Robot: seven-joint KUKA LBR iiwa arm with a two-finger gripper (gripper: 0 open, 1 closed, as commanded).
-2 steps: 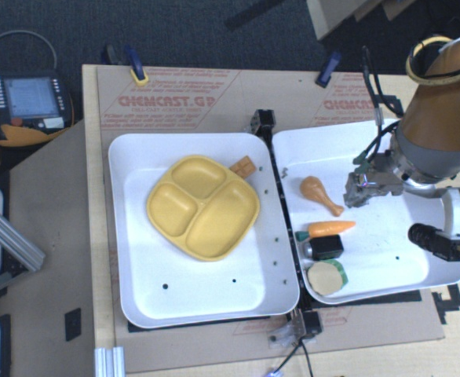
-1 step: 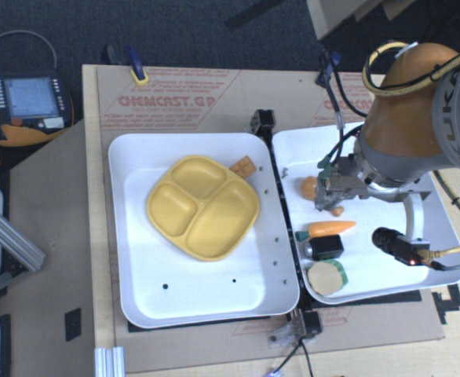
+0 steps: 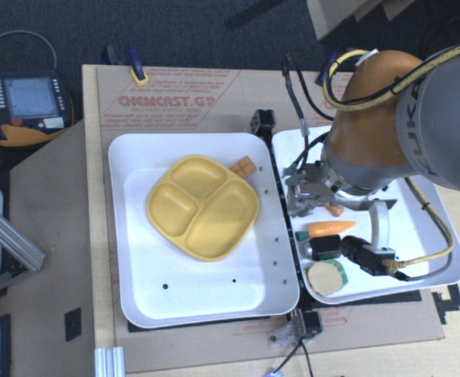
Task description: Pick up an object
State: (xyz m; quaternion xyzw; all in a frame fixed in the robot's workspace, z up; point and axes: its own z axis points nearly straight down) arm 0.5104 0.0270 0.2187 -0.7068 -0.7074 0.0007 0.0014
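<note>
- The gripper (image 3: pixel 308 197) sits low over the left part of the right bin (image 3: pixel 418 285), right of centre in the frame. The wrist covers it from above, so I cannot tell whether it is spread or closed, and nothing is seen held in it.
- Just below the gripper lies an orange carrot (image 3: pixel 332 228), lengthwise across the bin. It is close to the gripper, but contact cannot be made out.
- Below the carrot, nearly touching it, is a small dark object (image 3: pixel 323 247) with a green edge on its left side.
- Further down, in the bin's lower left corner, is a round pale disc with a green rim (image 3: pixel 326 277).
- The grey arm with its orange band (image 3: pixel 371 120) comes in from the upper right of the frame and hides much of the right bin.
- The left bin (image 3: pixel 206 289) fills the middle of the frame and holds a yellow divided plate (image 3: pixel 204 206) in its upper half.
- A small brown block (image 3: pixel 243 166) lies just beside the plate's upper right edge.
- Both bins rest on a cardboard sheet (image 3: pixel 175 96) with red print.
- A handheld control pendant (image 3: pixel 27 104) lies at the upper left of the frame.
</note>
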